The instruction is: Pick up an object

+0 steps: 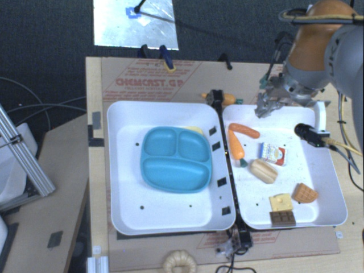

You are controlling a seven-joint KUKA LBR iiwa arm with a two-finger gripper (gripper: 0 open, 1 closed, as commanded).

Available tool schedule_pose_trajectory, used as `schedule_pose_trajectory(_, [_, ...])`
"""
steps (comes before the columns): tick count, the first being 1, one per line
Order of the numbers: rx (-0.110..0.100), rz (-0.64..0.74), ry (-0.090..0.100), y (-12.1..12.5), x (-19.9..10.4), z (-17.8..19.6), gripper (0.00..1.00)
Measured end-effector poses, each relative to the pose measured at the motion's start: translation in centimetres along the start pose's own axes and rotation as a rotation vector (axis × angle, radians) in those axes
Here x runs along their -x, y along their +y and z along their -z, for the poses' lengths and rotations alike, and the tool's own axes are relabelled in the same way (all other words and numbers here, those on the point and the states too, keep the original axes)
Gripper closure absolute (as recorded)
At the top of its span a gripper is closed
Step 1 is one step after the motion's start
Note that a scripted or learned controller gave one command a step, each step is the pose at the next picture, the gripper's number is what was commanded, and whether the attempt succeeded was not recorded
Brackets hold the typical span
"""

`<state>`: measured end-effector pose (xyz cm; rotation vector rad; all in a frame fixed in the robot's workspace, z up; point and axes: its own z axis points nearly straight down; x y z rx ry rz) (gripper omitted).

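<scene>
Lying in the right-hand shallow white bin (pixel 333 206), toward its 11 o'clock corner: one reddish-orange plastic toy sausage (pixel 244 130), the nearest piece to the two-finger gripper (pixel 265 110), which hangs just beyond it at 1 o'clock with nothing between its fingers; their spread cannot be told. Judged light, stiff, smooth and likely slippery, apt to roll. Best taken across its narrow middle. Beside it: orange plastic toy carrot (pixel 236 147).
</scene>
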<state>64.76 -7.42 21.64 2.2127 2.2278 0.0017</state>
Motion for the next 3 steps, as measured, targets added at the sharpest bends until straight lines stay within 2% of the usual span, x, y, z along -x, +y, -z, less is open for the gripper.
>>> schedule_pose_trajectory(1, [0.001, 0.0, 0.001, -0.2, -0.5, 1.9, 1.0])
schedule_pose_trajectory(2, [-0.001, -0.006, 0.0, -1.0, 0.0, -0.1, 1.0])
schedule_pose_trajectory(3, [0.001, -0.006, 0.0, -1.0, 0.2, 0.2, 1.0])
